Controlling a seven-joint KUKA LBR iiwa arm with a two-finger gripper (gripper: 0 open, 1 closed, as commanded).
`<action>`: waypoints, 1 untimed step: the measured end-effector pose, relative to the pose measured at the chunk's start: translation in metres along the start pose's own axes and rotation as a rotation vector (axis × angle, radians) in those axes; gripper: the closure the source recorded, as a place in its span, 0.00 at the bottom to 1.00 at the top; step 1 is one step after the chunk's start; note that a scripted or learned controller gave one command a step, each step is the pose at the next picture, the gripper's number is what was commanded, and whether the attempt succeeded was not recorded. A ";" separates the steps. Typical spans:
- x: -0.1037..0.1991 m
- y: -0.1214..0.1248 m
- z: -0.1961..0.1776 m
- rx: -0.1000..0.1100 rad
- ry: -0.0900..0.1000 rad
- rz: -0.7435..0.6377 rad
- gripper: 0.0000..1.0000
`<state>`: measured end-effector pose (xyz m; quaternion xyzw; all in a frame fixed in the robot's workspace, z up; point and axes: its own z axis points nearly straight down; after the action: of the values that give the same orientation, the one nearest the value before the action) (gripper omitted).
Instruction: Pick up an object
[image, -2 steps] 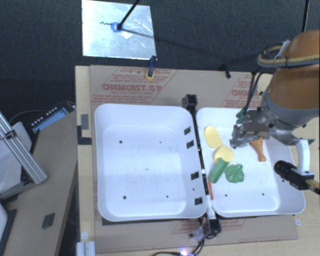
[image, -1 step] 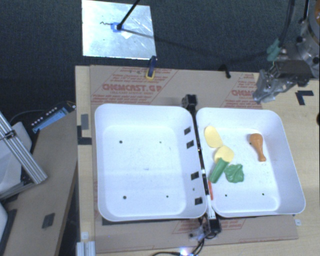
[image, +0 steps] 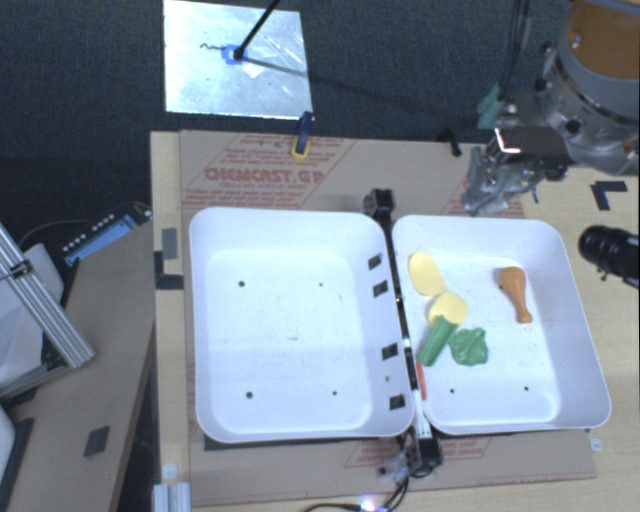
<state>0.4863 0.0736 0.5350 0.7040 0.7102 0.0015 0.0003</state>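
Red "CHEMCAST G P" lettering (image: 262, 172) on brown board (image: 400, 165); gripper (image: 492, 190) beyond right bin (image: 575, 330), grip state unclear.

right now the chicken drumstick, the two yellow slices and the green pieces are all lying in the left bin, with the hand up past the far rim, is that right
Not quite: it is the right bin, not the left. The camera view shows the chicken drumstick, the two yellow slices and the green pieces all lying there. The hand is indeed up past that bin's far rim.
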 end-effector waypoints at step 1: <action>0.032 0.000 0.000 0.000 0.000 0.001 1.00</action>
<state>0.4863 0.1052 0.5350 0.7045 0.7097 0.0015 0.0002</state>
